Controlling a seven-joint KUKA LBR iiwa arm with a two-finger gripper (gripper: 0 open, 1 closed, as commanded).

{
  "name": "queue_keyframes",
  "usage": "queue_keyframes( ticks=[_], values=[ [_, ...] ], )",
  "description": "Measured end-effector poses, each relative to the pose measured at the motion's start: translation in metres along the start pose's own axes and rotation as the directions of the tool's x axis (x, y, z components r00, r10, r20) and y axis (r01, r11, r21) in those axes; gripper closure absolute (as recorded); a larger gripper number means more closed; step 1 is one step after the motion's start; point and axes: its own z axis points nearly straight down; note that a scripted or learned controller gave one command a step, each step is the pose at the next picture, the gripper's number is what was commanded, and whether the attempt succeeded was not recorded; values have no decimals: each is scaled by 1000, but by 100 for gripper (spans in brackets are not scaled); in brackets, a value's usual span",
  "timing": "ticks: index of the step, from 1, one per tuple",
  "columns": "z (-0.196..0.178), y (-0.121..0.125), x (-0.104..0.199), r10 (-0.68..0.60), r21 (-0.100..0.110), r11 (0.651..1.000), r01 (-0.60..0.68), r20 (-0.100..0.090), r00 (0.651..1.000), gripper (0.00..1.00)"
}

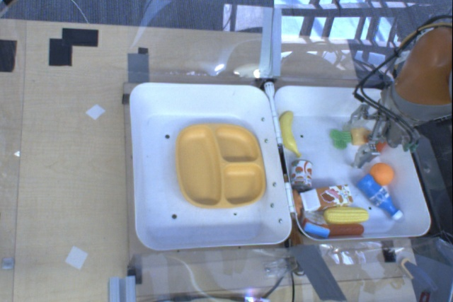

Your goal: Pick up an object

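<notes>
Nearest you, a corn cob lies lengthwise left-right in the right bin, above a red sausage. Your tool hovers by an orange ball; you cannot tell its opening. No label reads clearly.

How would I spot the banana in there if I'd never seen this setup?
Look in the right white bin, the one crowded with toys. Along its left wall, near the divider, lies the banana, lengthwise, above a small can. It is the one plain yellow curved thing there; the yellow corn is ridged.
</notes>
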Motion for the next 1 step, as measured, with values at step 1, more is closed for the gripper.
queue_keyframes(
  ticks=[1],
  values=[
    [-17, 3, -7, -6, 2, 1000, 6, 21, 1000, 100]
  ],
)
